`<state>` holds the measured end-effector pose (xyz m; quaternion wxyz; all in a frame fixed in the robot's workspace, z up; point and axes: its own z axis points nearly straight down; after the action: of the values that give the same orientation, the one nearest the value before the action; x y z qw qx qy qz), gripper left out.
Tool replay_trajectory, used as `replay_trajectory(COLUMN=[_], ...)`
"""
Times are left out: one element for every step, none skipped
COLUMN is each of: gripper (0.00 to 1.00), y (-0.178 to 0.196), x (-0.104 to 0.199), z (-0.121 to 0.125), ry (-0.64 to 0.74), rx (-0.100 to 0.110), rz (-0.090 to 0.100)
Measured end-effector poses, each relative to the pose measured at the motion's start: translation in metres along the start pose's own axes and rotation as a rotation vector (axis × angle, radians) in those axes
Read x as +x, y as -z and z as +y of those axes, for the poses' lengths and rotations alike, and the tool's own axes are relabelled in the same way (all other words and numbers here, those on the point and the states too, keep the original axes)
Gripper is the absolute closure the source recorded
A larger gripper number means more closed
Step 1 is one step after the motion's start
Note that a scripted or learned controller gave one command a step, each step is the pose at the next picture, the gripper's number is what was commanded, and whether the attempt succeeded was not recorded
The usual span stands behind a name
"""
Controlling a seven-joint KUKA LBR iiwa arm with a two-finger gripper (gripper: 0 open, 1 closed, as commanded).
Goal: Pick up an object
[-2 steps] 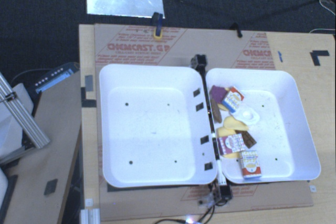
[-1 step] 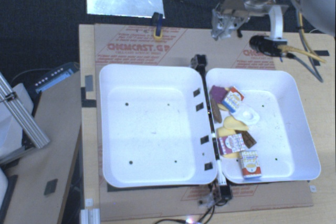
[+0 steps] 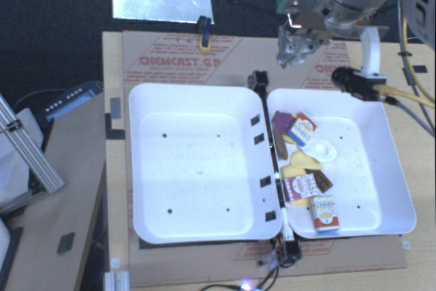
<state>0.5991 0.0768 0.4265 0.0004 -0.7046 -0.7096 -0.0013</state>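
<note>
1. The things to pick from lie in the right bin [image 3: 381, 146], all crowded along its left wall, against the divider [image 3: 272, 146] between the two bins. Farthest back are a purple packet [image 3: 282, 124] and a red-and-white packet [image 3: 302, 128] touching it; a white round lid [image 3: 322, 150] sits just right of those.
2. Nearer the front along the same divider come a yellow piece [image 3: 303, 161], a small printed card [image 3: 300, 187] with a brown bar [image 3: 322, 180] at its right edge, and a red-and-white carton [image 3: 325, 212] closest to the front wall.
3. The gripper [image 3: 298, 51] hangs above the bench behind the right bin's back wall, well apart from the pile and carrying nothing. Its fingers point down, but whether they are spread or closed I cannot tell — they blur into one dark shape.
4. The left bin [image 3: 191, 167] lies on the far side of the divider.
5. Risks, as I judge them: the items overlap, so a descent could pinch two at once or slide one off another. They also hug the divider — a finger could strike that wall. The flat packets and lid offer little edge to grip, so a closing may come up bare.
</note>
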Motion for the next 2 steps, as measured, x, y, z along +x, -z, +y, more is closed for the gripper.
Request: replay_trajectory(gripper=[1.0, 1.0], y=[0.029, 0.076], x=[0.001, 0.008], z=[0.053, 0.07], ry=[-0.002, -0.001], rx=[-0.006, -0.007], rz=[-0.003, -0.002])
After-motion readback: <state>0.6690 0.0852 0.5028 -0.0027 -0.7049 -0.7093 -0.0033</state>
